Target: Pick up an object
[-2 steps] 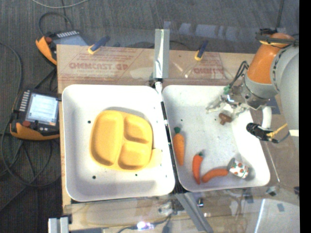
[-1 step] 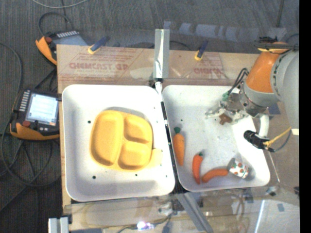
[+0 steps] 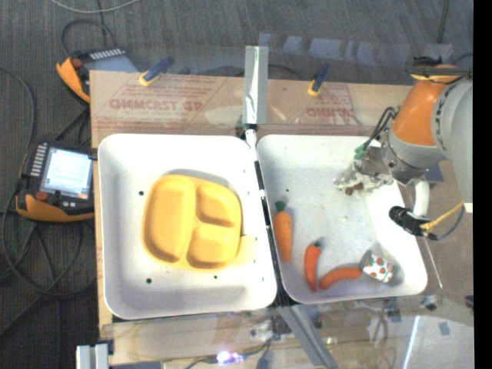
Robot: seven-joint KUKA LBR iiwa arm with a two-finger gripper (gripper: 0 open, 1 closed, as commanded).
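Pick candidates sit in the right bin [image 3: 307, 160]: three toy carrots [image 3: 284, 233] low left, a small spotted piece [image 3: 377, 267] in the near corner. Carrots look light, stiff, slightly slick plastic; best grip is across the mid-body. Gripper [image 3: 361, 177] hovers at the far right of the bin, jaw state can't be told

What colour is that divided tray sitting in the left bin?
The tray is yellow all over, seen plainly in the camera view from above.
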